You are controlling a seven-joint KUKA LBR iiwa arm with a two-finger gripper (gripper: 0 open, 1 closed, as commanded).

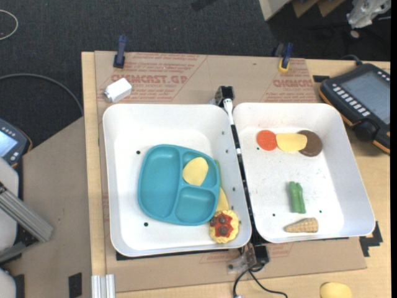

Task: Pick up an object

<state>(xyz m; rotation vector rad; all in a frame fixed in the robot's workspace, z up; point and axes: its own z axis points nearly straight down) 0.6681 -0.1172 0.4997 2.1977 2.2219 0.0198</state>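
The left bin [124, 166] holds a teal divided plate [164, 188] with a pale yellow piece [195, 171] lying in its upper right compartment. A red and yellow toy pizza slice [224, 225] lies at the plate's lower right corner. In the right bin [335, 166], an orange disc [267, 140], a yellow oval [291, 143] and a brown disc [311, 144] sit in a touching row near the back. A green piece [296, 197] lies in the middle and a tan waffle cone [302, 226] near the front rim.
A dark control pendant [363, 101] rests on the bench at the right. A small white block [118, 90] and two clamps [120, 51] [285, 56] sit along the board's back edge. A black strip [234, 143] runs between the bins. A grey metal part [369, 4] sits at the top right corner.
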